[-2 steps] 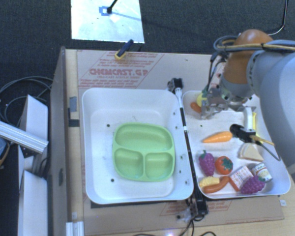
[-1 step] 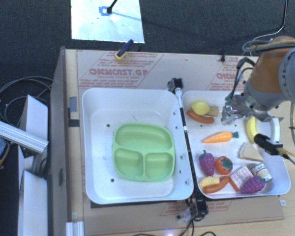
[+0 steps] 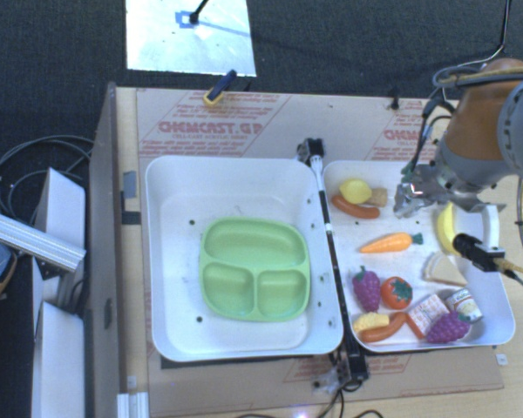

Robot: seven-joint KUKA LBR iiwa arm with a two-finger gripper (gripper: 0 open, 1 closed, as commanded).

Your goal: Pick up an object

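even overhead light, soft shadows; glare on metal sheet (image 3: 190, 23); slightly soft focus throughout.

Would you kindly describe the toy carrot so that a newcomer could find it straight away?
Look in the right-hand white bin, the one crowded with toy food. Near its middle, left of the banana, lies the carrot, pointing left. It is the only plain orange cone with a small green tip; the tomato below it is round.
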